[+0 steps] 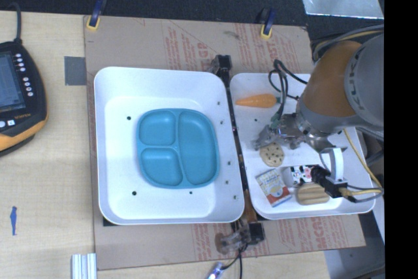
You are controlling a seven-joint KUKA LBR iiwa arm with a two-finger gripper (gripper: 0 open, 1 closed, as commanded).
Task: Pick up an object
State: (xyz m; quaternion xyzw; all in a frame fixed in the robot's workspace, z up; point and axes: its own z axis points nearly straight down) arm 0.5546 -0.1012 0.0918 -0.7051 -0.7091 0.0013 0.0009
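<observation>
We see the gripper [273, 134] low in the right bin [366, 209], just above a round speckled cookie [272, 154], though we cannot tell its state. That bin also holds an orange carrot [256, 100], a small printed packet [272, 184] and what may be a tan wooden block [311, 195]. The left bin [117, 206] holds a smooth blue three-compartment plate [177, 147].

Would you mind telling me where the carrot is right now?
The carrot lies in the right bin, near its far left corner, beside the wall shared with the left bin and beyond the cookie.
</observation>
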